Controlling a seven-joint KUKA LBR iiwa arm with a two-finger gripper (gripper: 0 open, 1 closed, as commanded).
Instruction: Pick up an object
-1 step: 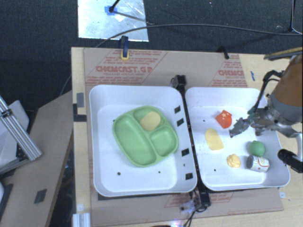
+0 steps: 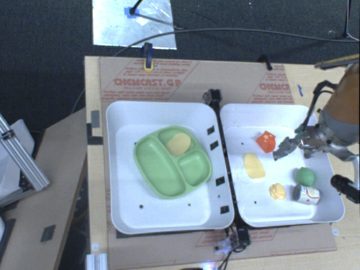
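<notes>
**Gripper nearing the orange block**

The gripper [image 2: 283, 148] is hovering just right of the orange block [image 2: 266, 141] in the right bin [image 2: 242, 117] (grip state: cannot tell). The block is looking light, rigid; flat opposite faces are suiting a pinch.

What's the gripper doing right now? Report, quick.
Gripper: over the right bin, just right of the orange-red block; nothing seen between its fingers; open or shut cannot be told.
</notes>
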